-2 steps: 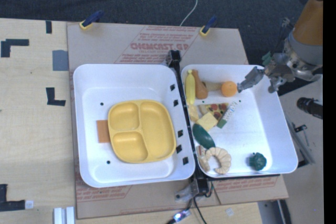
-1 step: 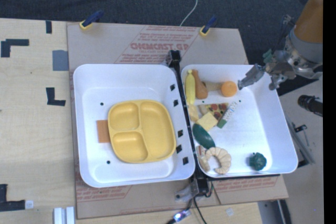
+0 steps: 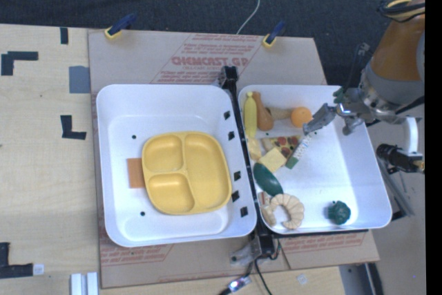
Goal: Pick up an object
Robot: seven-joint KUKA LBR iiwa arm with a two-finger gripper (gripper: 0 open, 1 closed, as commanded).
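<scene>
A: So where's the pickable stuff relative to the right-hand shallow white bin (image 3: pixel 359 169)?

B: All piled along its left wall. Top to bottom: long yellow banana-shaped toy (image 3: pixel 250 112), brown rounded piece (image 3: pixel 265 119) touching it, small orange ball (image 3: pixel 300 116) further right, flat card with red dots (image 3: pixel 283 144), pale yellow wedge block (image 3: pixel 272 159), dark green oval leaf-shaped toy (image 3: pixel 268 180), tan curled shrimp-shaped toy (image 3: pixel 286 209). Dark green round lump (image 3: pixel 338 212) sits apart, near the bin's front right corner.

A: Gripper?

B: Grey two-finger gripper (image 3: pixel 312 128) is over the bin's upper middle, just right of the orange ball, above the card. Can't tell its closure. Nothing visibly between them.

A: Other bin?

B: Left-hand white bin (image 3: pixel 117 148) touches the right bin's left wall. Holds a yellow three-compartment plastic tray (image 3: pixel 186 171), with a flat orange-brown rectangle (image 3: pixel 135 173) poking out from under the tray's left edge.
</scene>
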